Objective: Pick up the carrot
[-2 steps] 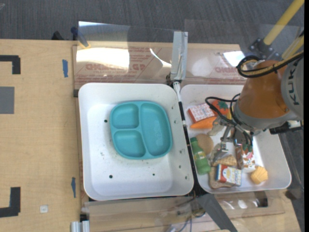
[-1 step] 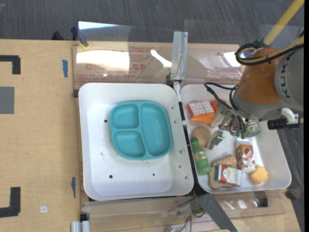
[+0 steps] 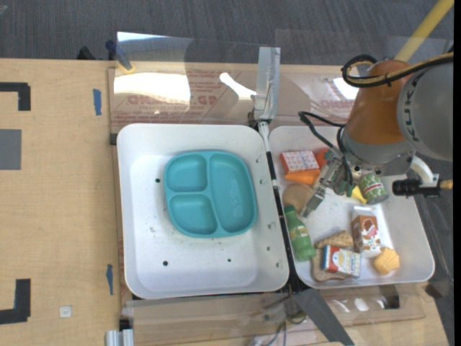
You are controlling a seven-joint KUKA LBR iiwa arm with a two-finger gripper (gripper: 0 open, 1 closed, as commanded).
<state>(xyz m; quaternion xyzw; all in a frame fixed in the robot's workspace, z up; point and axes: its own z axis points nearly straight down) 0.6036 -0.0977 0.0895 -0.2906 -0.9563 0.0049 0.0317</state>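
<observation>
Arm comes in from the right, orange-banded wrist over the right bin [image 3: 421, 265], gripper [image 3: 322, 191] angled down-left. Can't tell the gripper state. Carrot [image 3: 305, 177] lies just beside the fingers, under the red box [image 3: 297, 160] at that bin's far left. Left bin [image 3: 137, 215] holds a teal divided plate [image 3: 211, 193]. Cardboard-coloured bench [image 3: 54, 193]; grey carpet [image 3: 180, 6] beyond.

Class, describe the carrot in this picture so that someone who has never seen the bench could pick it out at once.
Start at the right bin, the one crowded with toy food, beside the bin holding the teal divided plate. Near its far-left corner lies a red-and-white packet; the carrot lies just in front of it, close to the gripper. It is the one plain orange, tapered piece; its neighbours are printed packets or green bottles.
</observation>
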